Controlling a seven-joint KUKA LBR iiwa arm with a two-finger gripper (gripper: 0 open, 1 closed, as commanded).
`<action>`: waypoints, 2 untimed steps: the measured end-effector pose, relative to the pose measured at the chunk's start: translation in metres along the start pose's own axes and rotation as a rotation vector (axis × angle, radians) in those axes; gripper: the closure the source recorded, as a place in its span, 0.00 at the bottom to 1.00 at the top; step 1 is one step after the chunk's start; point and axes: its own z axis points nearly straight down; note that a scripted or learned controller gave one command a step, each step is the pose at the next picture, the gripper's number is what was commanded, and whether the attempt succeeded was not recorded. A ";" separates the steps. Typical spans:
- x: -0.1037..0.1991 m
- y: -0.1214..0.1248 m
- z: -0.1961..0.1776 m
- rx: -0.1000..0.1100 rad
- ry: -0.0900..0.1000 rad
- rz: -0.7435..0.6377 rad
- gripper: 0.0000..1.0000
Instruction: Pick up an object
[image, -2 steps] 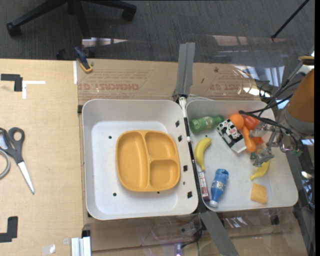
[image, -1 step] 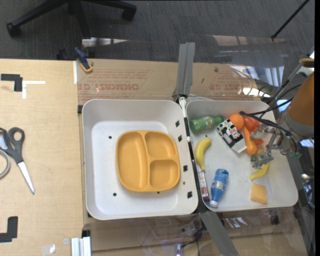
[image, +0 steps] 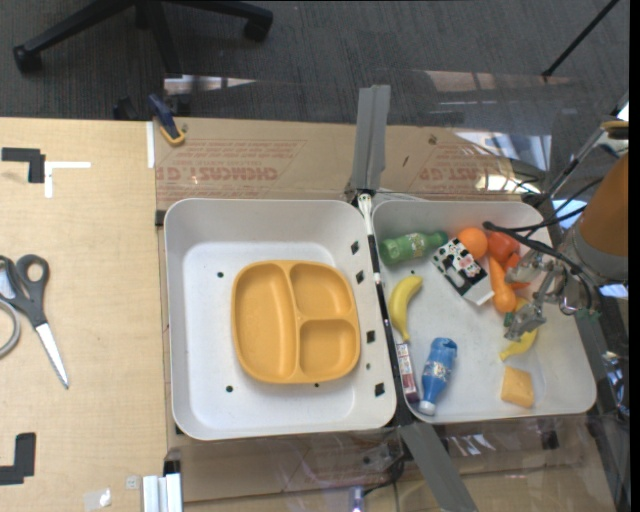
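Reaching looks like the step in hand: seen from the overhead camera, the gripper (image: 528, 305) hangs low over the right side of the right bin (image: 470, 385), among cables and metal parts, with the orange band of the arm (image: 607, 215) above it at the frame's edge. I cannot tell how the fingers stand; they are small and mixed up with the wires, and nothing can be seen held between them. No object is lifted, so the pick is not yet done.

Candidates lie close by. A carrot (image: 503, 285) sits just left of the gripper, a small yellow piece (image: 518, 345) just below it, and a cheese-like wedge (image: 517, 387) nearer the front wall. Farther left are a black-and-white carton (image: 460, 265), a green bottle (image: 412, 246), a banana (image: 402, 302), a blue bottle (image: 437, 372) and a marker (image: 404, 368). An orange fruit (image: 476, 243) lies behind the carton.

My guess is that the next move calls for settling squarely over one item, probably the yellow piece or the carrot, and closing on it without snagging a neighbour.

The left bin (image: 190, 330) holds a yellow divided plate (image: 296, 322). The arm's upper part is cut off at the right, and the yellow piece is partly covered by the gripper
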 end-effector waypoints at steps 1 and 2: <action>-0.004 -0.002 0.002 0.004 0.004 0.126 0.00; -0.006 -0.001 -0.008 0.005 0.000 0.122 1.00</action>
